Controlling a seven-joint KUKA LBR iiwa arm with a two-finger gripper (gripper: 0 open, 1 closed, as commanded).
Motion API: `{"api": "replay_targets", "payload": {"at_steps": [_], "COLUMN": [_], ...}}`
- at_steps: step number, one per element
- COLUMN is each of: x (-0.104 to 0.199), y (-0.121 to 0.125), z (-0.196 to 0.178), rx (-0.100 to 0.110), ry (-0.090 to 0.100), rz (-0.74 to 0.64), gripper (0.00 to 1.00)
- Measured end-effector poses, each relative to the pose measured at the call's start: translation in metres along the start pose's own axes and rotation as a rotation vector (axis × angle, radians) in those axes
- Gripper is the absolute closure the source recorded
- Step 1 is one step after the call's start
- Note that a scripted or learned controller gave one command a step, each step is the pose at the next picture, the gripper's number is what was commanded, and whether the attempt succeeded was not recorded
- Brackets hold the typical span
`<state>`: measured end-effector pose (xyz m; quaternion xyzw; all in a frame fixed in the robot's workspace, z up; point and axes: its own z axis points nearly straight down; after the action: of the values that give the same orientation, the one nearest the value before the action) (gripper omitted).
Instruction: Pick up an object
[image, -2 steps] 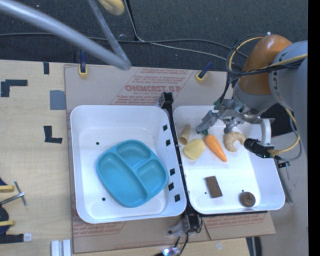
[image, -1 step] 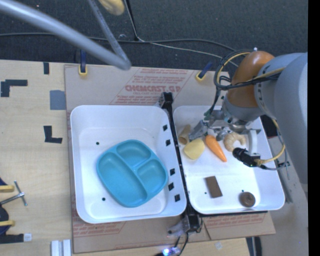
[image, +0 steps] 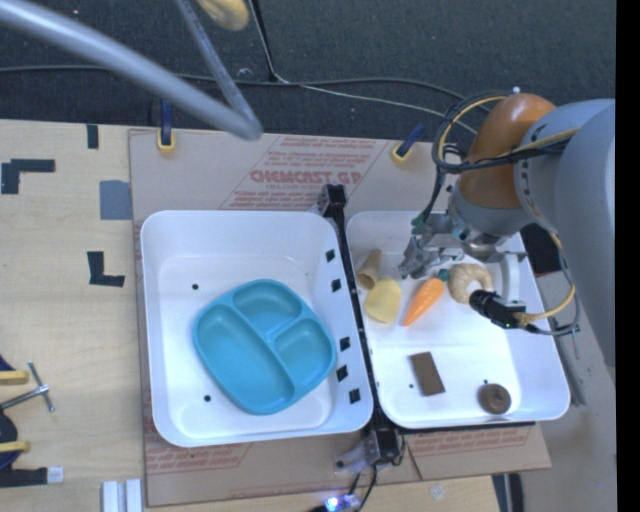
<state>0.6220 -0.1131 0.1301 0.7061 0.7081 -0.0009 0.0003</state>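
Plainly, camera view: every line below was read from the one slanted look down on both bins.
Hand (image: 430, 258): it hung low in the right bin (image: 545, 395), near the back wall, with dark metal parts crowded under the orange band of the arm (image: 510, 150).
Hand state: I could not tell how it stood, and nothing was visibly gripped.
Nearest things: the carrot (image: 424, 299) lay tilted just below the hand; a pale rounded piece (image: 467, 281) sat beside the carrot's top; a yellow piece (image: 382, 300) and a small tan piece (image: 370, 266) lay to the hand's left, against the divider.
Further things: a brown block (image: 427, 373) and a round brown piece (image: 494, 398) lay well apart toward the front.
Left bin (image: 160, 250): it carried a blue divided plate (image: 263, 345).
Risk, crowding: the carrot, pale piece and yellow piece lay so close that a closing hand would likely nudge one aside or pinch two.
Risk, shape: the carrot tapered and lay slantwise, so it would probably slip out on the lift.
Risk, cable: a black cable (image: 505, 308) with its plug trailed over the bin near the pale piece and might snag or sweep things.
Risk, wall: a descent this near the back wall might strike the rim.
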Motion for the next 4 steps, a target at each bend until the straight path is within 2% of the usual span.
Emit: {"api": "replay_targets", "payload": {"at_steps": [1,2,3,4], "x": [-0.005,-0.005,0.047,0.096], "y": [0.0,0.001,-0.018,-0.047], "z": [-0.061,-0.087,-0.078,-0.079], "rx": [-0.003,-0.002,0.003,0.003], "ry": [0.001,0.001,0.002,0.003], "rz": [0.001,0.001,-0.001,-0.002], "gripper": [1.0,1.0,1.0,1.0]}}
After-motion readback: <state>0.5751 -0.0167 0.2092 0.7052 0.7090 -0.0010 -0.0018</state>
